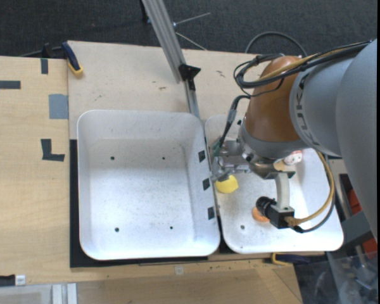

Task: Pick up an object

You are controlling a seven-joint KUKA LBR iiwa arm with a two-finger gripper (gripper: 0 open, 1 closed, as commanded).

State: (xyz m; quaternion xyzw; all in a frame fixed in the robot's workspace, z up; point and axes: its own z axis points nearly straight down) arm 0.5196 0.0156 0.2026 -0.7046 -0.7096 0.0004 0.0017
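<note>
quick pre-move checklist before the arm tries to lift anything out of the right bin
1. Target in view: ok. A yellow object lies in the right bin, near its left wall.
2. Claw over target: ok; it sits just above the yellow object as seen from the camera.
3. Object between the claw's tips: cannot tell; the wrist hides the contact.
4. Second item accounted for: ok. An orange object lies lower in the same bin, partly behind a black fitting.
5. Room beside the bin wall: not ok; the yellow object sits close to the divide with the left bin.
</note>
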